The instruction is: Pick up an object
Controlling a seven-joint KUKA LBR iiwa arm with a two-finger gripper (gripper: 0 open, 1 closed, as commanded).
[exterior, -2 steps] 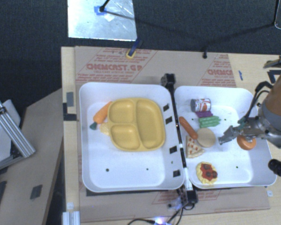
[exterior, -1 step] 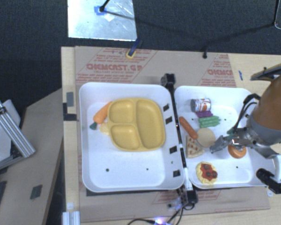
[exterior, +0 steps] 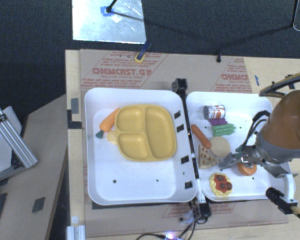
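The gripper (exterior: 233, 160) hangs low in the right bin (exterior: 260, 100), beside the tan round bun (exterior: 220, 146) and pizza slice (exterior: 205, 158). Whether it is wide or closed, I cannot tell. The crowding could cause a nudge instead of a grasp.

A brown cardboard sheet printed with red lettering (exterior: 190, 71) lies flat on the pale wooden bench (exterior: 45, 134), under two shallow white plastic bins (exterior: 97, 184) set side by side. A black bracket (exterior: 179, 85) sits at the far end of the seam between them. Beyond the cardboard, a square silvery reflective plate (exterior: 90, 14) rests on dark carpet (exterior: 25, 34), a scrap of blue tape (exterior: 106, 11) stuck to it. Slanted aluminium rails (exterior: 10, 144) stand at the left edge.
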